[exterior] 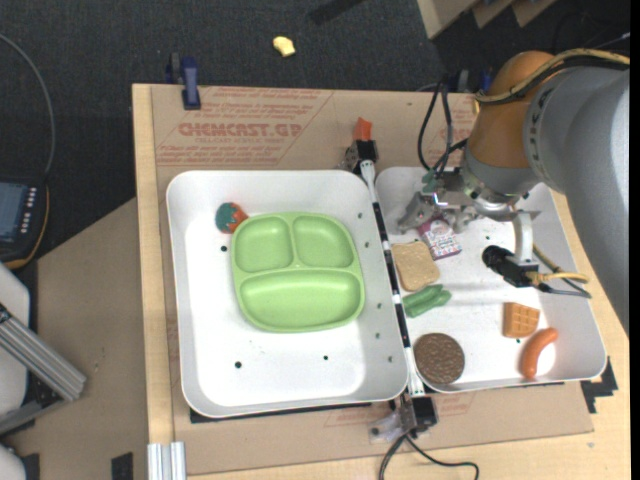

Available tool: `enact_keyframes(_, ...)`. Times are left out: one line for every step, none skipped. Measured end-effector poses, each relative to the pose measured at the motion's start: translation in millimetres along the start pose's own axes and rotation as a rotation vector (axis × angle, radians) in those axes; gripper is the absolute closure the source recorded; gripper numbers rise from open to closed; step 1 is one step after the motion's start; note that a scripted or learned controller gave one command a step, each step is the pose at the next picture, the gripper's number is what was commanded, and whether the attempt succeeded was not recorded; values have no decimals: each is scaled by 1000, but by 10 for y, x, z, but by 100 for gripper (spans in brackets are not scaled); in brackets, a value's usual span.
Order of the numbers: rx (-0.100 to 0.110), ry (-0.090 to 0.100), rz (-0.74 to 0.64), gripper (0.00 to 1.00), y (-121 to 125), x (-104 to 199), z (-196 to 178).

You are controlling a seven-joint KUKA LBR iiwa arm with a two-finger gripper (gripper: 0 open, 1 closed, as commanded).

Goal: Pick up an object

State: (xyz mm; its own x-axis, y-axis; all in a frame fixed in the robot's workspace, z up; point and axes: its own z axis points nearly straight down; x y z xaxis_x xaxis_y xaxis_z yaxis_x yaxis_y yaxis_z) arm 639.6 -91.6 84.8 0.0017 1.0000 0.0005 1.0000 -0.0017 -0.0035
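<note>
My gripper [437, 211] hangs low over the far left part of the right bin [590, 353], just above a small pink and white packet [441, 242]. Nothing can be seen held in it. In front of the packet lies a tan bread slice [414, 265], then a green pod [424, 299] and a brown round cookie [439, 357]. An orange waffle square [519, 319] and an orange sausage [538, 352] lie at the near right.
The left bin [190, 298] holds a green divided plate [296, 271] and a small red and green ball [230, 216] at its far left corner. The grey arm [570, 138] covers the right bin's far right side.
</note>
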Motion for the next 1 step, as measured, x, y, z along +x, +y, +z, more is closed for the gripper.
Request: enact_keyframes(-8,-2,-3,0,224,-7,-2)
